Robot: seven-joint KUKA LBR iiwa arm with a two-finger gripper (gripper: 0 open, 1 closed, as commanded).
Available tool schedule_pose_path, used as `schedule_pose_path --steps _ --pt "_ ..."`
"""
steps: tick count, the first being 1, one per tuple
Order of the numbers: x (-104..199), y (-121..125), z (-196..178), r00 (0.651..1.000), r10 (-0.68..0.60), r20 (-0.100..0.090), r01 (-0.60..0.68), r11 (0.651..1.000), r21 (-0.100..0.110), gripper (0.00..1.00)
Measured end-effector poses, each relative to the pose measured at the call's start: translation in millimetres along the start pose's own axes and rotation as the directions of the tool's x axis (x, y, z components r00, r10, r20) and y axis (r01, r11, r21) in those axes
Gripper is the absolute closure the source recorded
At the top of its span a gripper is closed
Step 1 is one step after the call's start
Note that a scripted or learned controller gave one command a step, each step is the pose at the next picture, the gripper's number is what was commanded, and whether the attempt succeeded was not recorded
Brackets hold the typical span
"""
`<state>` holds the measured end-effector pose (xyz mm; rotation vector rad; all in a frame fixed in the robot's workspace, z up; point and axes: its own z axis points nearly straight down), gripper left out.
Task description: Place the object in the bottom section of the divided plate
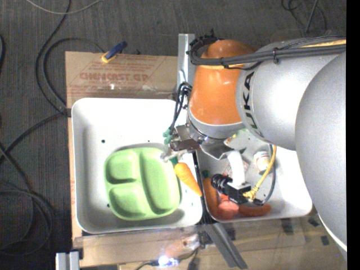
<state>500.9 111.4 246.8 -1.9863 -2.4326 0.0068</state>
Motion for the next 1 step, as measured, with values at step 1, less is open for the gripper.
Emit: schedule_pose_path --steps 1 --pt "-0.6 0.1 -0.2 1.000 0.001 0.001 -0.001 1.000 0.000 0.00"
